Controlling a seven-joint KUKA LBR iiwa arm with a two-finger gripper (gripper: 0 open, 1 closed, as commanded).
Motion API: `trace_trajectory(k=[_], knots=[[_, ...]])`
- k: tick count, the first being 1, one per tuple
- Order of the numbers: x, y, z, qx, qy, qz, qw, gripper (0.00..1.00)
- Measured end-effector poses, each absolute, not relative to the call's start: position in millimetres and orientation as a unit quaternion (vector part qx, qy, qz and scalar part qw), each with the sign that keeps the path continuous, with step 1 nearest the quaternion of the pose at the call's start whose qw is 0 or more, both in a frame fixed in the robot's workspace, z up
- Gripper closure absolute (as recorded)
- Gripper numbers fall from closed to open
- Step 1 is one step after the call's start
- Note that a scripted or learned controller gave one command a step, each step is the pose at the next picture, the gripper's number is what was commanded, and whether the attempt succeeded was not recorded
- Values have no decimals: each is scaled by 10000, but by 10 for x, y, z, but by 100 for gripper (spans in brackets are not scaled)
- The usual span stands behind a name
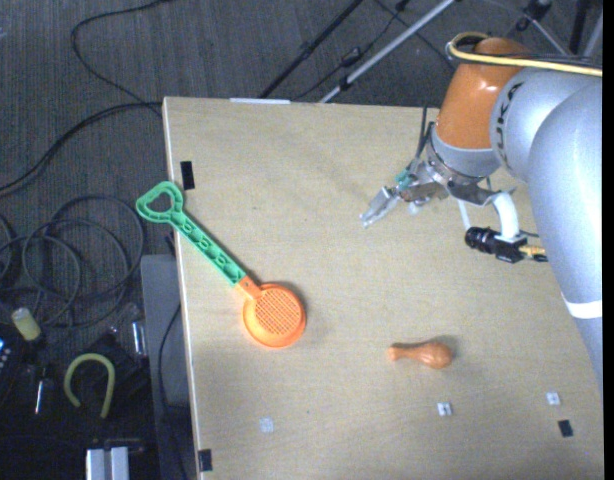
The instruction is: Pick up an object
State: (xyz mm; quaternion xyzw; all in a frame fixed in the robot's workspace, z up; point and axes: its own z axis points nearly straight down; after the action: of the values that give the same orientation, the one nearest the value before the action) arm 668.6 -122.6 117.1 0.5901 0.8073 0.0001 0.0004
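— While the arm (547, 158) reaches in from the right, where is the gripper (377, 211)?
— It hangs over the upper middle of the wooden board (317, 158), tilted to the left. I cannot tell if it is released or clenched; nothing visible sits in it.
— And the objects?
— A strainer (227, 268) with green handle and orange head lies at the left. A small orange gourd-shaped piece (424, 353) lies lower right, well apart from the gripper
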Motion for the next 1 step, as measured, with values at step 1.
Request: trace_trajectory(k=[1], knots=[[6683,-1976,1050,5990,8007,-8,9,0]])
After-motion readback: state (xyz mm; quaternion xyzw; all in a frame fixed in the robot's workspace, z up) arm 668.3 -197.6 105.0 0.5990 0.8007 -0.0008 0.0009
